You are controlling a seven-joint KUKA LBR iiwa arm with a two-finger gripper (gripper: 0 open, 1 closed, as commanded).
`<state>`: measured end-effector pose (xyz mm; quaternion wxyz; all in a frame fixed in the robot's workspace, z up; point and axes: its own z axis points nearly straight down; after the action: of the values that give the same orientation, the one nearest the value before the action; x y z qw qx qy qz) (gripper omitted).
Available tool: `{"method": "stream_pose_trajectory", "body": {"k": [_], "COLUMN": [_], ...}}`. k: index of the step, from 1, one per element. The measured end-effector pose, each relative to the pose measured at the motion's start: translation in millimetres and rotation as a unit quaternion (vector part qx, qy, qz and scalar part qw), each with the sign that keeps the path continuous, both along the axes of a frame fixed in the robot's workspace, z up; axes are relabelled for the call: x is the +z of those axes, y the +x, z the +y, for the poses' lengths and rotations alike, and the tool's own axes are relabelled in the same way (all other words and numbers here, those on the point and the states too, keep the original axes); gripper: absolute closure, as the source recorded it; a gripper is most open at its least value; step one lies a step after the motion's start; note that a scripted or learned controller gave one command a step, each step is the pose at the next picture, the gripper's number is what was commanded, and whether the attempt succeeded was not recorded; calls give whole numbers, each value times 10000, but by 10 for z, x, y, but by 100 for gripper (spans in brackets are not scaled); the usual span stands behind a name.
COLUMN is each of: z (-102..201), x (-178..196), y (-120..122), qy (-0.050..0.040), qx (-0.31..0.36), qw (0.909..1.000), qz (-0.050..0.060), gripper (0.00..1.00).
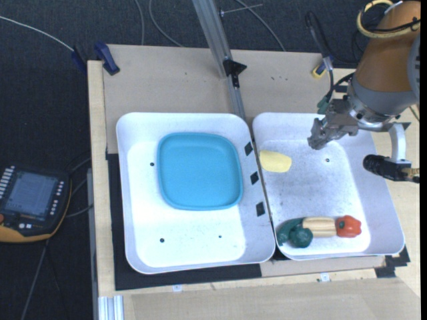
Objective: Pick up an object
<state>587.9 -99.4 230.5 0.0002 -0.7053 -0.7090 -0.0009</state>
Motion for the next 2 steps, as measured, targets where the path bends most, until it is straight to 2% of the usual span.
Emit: {"method": "stream_pose_trajectory", "body": {"k": [2], "z": [1029], "x": [-141], "y": [-72], "qy": [0], "qx": [-1], "qw": [10000], "qz": [7], "gripper": [100]}}
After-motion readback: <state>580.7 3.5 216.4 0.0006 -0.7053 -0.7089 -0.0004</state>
